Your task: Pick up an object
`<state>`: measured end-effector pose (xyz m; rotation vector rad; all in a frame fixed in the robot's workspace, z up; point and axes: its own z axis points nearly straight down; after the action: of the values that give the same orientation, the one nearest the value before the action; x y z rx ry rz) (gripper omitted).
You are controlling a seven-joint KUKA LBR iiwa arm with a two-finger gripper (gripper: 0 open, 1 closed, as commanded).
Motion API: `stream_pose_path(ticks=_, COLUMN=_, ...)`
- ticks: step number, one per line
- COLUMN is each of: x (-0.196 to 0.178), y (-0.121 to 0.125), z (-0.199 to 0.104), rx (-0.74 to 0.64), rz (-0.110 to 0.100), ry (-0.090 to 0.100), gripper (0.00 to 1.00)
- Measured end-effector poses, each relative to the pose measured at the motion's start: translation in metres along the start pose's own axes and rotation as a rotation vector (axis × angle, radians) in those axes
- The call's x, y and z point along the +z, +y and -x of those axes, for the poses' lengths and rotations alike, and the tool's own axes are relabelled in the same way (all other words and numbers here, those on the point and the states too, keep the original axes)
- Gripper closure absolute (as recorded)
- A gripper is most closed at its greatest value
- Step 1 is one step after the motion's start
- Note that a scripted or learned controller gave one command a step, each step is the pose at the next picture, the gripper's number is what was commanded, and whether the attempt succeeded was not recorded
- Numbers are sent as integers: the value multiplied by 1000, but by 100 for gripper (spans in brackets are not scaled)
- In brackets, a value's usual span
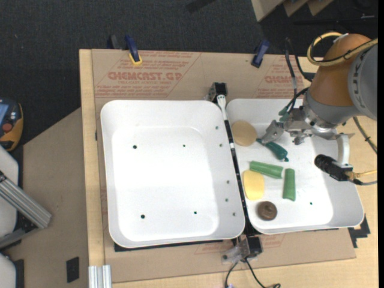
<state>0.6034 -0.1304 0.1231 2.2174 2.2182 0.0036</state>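
Note:
In the right bin (336,218) lie a tan round disc (243,133), a teal piece (278,150), two green sticks (266,169) (289,184), a yellow block (254,185) and a small brown round piece (267,209). My gripper (283,135) hangs over the back of this bin, just above and behind the teal piece, right of the tan disc. Its fingers stand apart, open, with nothing between them.
The left bin (120,161) sits beside the right one, a black divider clip (218,92) at their shared back edge. A black part with a cable (333,167) hangs from the wrist over the right bin's right side. Blue clamps (132,48) hold the cardboard at the back.

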Motion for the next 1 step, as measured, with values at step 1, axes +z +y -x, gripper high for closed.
stream_pose_path(ticks=1, x=41, y=-45, z=-9, rx=2, rz=-13, ry=5, gripper=0)
